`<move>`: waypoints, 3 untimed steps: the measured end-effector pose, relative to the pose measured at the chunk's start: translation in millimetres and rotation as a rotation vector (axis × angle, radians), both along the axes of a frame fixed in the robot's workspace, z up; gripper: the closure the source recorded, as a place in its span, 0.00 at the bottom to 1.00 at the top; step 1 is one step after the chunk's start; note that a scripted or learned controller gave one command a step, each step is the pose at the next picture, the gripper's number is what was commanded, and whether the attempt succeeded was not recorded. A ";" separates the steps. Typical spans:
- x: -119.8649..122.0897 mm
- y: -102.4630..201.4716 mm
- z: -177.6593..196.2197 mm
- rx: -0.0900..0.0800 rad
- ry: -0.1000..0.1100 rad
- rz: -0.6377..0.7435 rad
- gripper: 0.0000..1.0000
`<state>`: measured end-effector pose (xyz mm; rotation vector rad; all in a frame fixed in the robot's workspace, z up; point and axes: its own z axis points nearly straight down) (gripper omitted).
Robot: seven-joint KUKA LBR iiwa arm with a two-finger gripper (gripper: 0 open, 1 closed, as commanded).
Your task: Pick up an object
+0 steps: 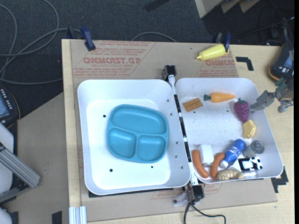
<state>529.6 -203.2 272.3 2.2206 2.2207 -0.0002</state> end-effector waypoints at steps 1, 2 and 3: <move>26.5 22.8 -111.2 0.005 0.010 0.003 0.00; 20.4 -22.9 -143.3 0.002 0.005 -0.003 0.00; -28.7 -15.5 -180.9 0.009 0.006 0.001 0.00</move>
